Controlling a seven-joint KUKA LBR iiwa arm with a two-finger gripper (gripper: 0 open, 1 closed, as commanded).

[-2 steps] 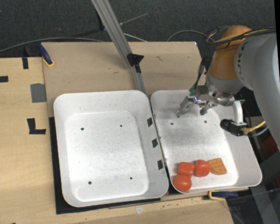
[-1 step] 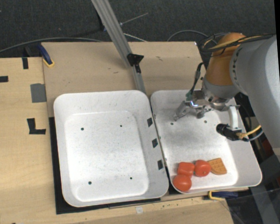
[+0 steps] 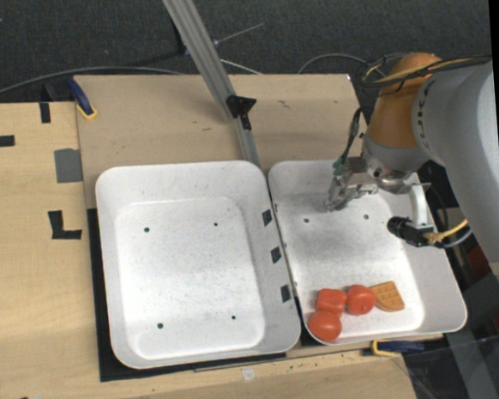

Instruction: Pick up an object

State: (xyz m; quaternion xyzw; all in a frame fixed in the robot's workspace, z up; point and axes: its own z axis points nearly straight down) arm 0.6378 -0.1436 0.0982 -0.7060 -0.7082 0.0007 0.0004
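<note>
Three red tomato-like pieces (image 3: 337, 309) lie clustered at the near edge of the right bin (image 3: 321, 240), with an orange cracker-like piece (image 3: 388, 296) just to their right. My gripper (image 3: 338, 194) hangs over the far part of the right bin, well away from these objects. Nothing is visible between its fingers. The arm with its orange band (image 3: 397, 109) comes in from the right.
The left bin (image 3: 185, 260) sits beside the right one. A grey metal pole (image 3: 209, 64) slants down to the bins' far junction. Black clips (image 3: 275, 254) sit along the divide between bins. A blue-yellow clamp (image 3: 83, 100) rests on the bench's far left.
</note>
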